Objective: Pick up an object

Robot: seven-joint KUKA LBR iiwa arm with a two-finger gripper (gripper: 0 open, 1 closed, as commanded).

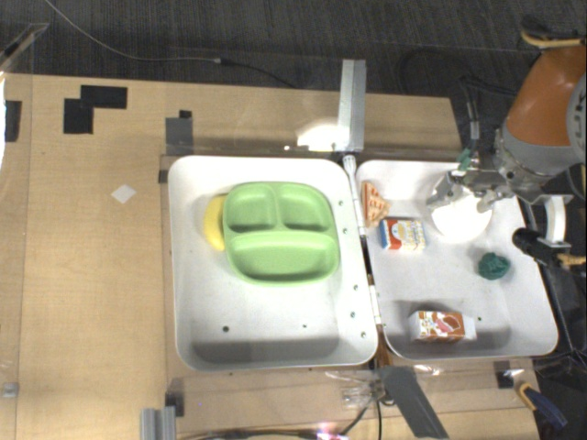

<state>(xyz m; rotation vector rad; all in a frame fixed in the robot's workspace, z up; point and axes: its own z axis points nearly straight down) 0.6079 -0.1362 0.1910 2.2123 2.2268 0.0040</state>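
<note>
Pincer: the pincer [470,189] sits over the upper part of the right bin, at the end of the grey arm coming in from the right; whether it is spread or pressed together cannot be told
Arm: the arm [546,108] has its orange band at the upper right, above the wrist
White object: a white round object [457,220] lies just below the pincer, touching or nearly touching it; contact cannot be judged
Right bin: the right bin [527,333] is shallow and white, and holds all the small loose things
Red-and-blue carton: a small carton [402,235] lies on its side left of the white object, near the bin's left wall
Pizza slice: a toy pizza slice [372,203] lies along the left wall, just above the carton
Green lump: a small dark green lump [493,265] rests toward the right side, below the white object
Brown carton: a brown carton [442,324] lies flat near the front wall, well apart from the pincer
Left bin: the left bin [266,337] carries a green divided tray [278,230], with a yellow object [213,223] peeking out at the tray's left edge
Table: the table [83,273] is pale wood, with black marks at its upper left
</note>
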